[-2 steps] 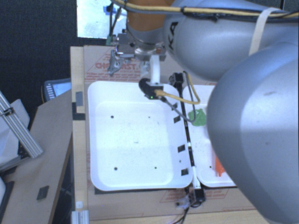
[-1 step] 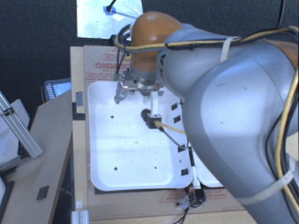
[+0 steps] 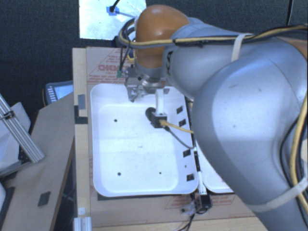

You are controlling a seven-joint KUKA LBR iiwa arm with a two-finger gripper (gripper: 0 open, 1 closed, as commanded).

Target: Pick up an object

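**Pincer low at the left bin's far wall, target unclear**

The pincer (image 3: 134, 94) hangs straight down from the orange band (image 3: 156, 25) of the arm (image 3: 231, 105), its tip close to the floor of the left bin (image 3: 98, 143) and just short of that bin's far wall. This looks like the low point of a grasp attempt. Whether the pincer is spread or pressed together cannot be told at this slant, and nothing can be seen pinched in it.

From the pincer toward the camera, the bin floor is plain white with a few small dark specks (image 3: 119, 173), too small to name and probably marks in the bin. The object to pick cannot be located. If there is one, it would sit right under the pincer's tip, or off to its arm side in the right bin (image 3: 216, 184), which is mostly covered by the arm's bulk. Beyond the pincer, printed cardboard (image 3: 103, 66) lies under the bins.
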